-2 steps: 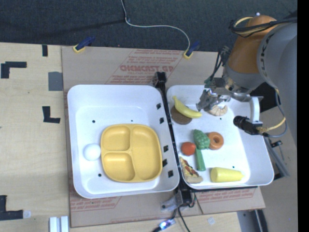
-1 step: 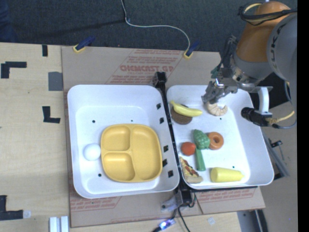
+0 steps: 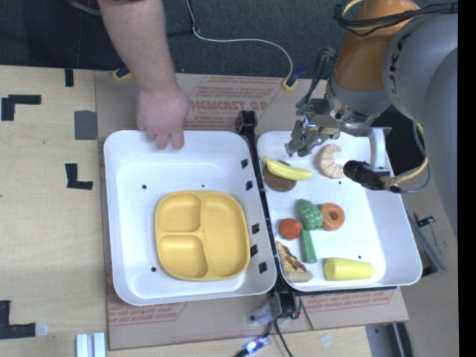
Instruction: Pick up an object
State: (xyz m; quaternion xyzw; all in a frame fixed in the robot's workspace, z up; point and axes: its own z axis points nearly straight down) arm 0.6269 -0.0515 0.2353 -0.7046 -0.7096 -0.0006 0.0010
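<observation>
Two white bins sit side by side on the bench, toy food such as the banana [image 3: 288,171] lying in the right bin [image 3: 387,233], where the gripper [image 3: 301,143] hovers with fingers apart, holding nothing, probably ready to descend.

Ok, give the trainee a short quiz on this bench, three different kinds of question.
1. True or false: the yellow tray lies in the left bin.
2. Which item lies nearest the gripper? A) croissant B) broccoli C) donut
3. Fill in: a person's ___ rests on the left bin's far rim.

Key: 1 true; 2 A; 3 hand.
</observation>
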